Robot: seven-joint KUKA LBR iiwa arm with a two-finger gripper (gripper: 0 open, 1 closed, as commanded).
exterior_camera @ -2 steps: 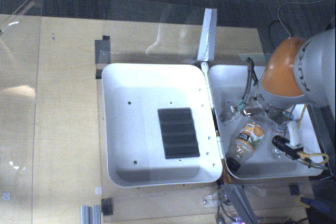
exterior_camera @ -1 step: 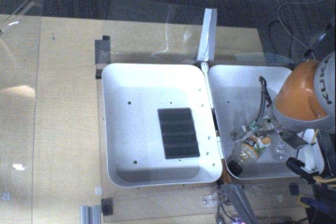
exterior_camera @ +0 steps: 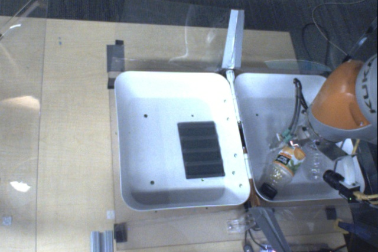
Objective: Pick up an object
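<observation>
A clear plastic bottle (exterior_camera: 282,165) with an orange label and a black cap lies on its side in the right bin (exterior_camera: 260,109), cap toward the bin's front edge. My gripper (exterior_camera: 290,138) hangs below the orange band (exterior_camera: 339,102) and sits right at the bottle's upper end, close to it or touching it. Nothing is clearly held. A black ribbed rectangular pad (exterior_camera: 201,149) lies flat in the middle of the left bin (exterior_camera: 147,103).
The arm covers the right bin's right half. A clear, glassy item (exterior_camera: 316,163) lies just right of the bottle. A divider strip (exterior_camera: 239,133) separates the bins. A metal bar (exterior_camera: 233,44) stands behind them, and cables (exterior_camera: 298,97) hang by the wrist.
</observation>
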